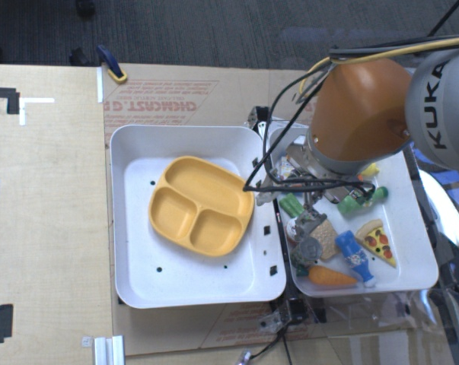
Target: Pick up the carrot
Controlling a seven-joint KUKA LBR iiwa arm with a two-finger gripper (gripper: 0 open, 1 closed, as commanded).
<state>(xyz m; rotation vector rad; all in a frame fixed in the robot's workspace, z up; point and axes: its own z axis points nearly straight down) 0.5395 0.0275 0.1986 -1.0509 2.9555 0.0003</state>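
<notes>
Camera view: the carrot lies at the right bin's near edge, beside a blue bottle. The gripper hovers just behind the carrot; its grip cannot be told.

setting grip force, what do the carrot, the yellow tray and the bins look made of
Carrot: looks like smooth moulded plastic, a toy, with uniform orange colour and a soft sheen. Yellow tray: probably matte plastic, one even colour with rounded moulded compartments. Bins: seemingly glossy white hard plastic or coated metal, with thin rounded walls; the view leaves that open.
</notes>
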